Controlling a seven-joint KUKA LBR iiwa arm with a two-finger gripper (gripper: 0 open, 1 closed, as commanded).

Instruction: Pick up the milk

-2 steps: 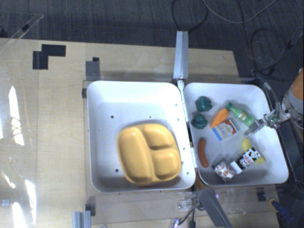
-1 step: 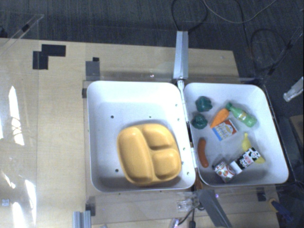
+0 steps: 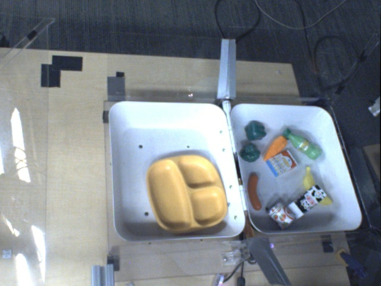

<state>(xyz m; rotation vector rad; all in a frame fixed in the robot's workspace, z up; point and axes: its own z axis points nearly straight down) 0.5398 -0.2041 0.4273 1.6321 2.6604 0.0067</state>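
The milk [image 3: 312,198] is a small white carton with black cow patches and a yellow end. It lies on its side near the front right of the right bin [image 3: 342,159]. A small can [image 3: 280,214] lies just to its left, close enough that I cannot tell whether they touch. A yellow banana [image 3: 308,177] lies just behind the milk.
The right bin also holds a red sausage [image 3: 254,190], a blue and orange carton [image 3: 281,161], a carrot [image 3: 275,146], a green bottle [image 3: 304,146] and two dark green vegetables [image 3: 255,130]. A yellow divided plate [image 3: 186,192] lies in the left bin [image 3: 128,159].
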